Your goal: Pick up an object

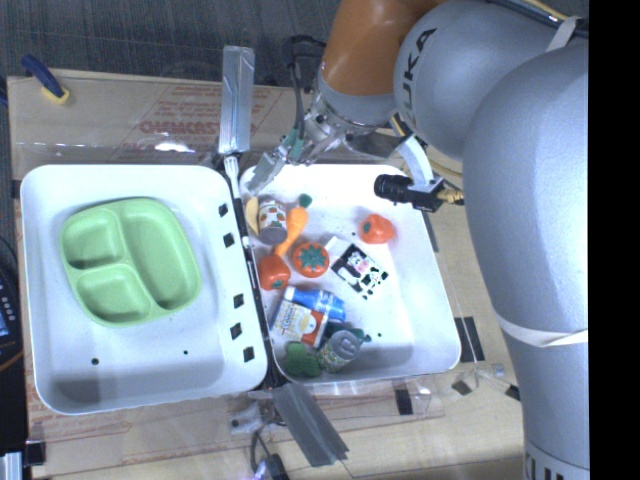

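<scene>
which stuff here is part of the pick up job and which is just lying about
Part of the job:
- gripper
- carrot
- orange tomato toy
- cow-print block
- milk carton
- right bin holding them

Just lying about:
- green divided tray
- left bin under it
- blue-and-yellow clamp

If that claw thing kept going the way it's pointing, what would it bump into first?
Probably the raised divider between the two bins, near its top end. The gripper points down and to the picture's left, right beside it. Depth is hard to judge, so it might instead reach the right bin's floor.
</scene>
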`<state>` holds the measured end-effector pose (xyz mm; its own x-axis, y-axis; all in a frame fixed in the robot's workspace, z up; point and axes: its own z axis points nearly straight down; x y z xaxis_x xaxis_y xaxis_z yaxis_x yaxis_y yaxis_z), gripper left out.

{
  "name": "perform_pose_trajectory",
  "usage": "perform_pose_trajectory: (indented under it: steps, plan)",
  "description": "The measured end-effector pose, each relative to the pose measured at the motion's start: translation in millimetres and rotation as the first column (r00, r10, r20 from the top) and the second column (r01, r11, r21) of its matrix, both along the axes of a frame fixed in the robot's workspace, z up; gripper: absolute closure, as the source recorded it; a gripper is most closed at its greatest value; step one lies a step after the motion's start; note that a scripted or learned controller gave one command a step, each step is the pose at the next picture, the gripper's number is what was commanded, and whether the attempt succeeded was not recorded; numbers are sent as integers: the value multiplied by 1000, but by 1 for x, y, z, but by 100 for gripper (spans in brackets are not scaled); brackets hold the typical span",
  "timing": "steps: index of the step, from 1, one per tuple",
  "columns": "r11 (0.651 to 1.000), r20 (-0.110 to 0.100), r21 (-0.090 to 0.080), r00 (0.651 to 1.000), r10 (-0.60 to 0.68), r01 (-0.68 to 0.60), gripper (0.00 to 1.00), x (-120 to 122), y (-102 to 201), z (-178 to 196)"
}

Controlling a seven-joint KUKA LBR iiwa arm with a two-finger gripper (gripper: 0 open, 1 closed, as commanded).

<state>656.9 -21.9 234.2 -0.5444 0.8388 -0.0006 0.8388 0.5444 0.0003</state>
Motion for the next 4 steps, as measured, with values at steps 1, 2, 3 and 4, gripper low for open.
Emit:
perform_pose_trajectory:
  steps: [1, 2, 3, 4]
  plan:
    - [997, -4, 0, 997, 82, -82, 0, -20, 23, 16]
    - [975, -4, 0, 975, 223, -223, 0, -33, -82, -65]
    - [923, 10, -6, 923, 384, -384, 0, -4, -105, -134]
    - [922, 15, -12, 922, 388, -388, 100, -1, -106, -121]
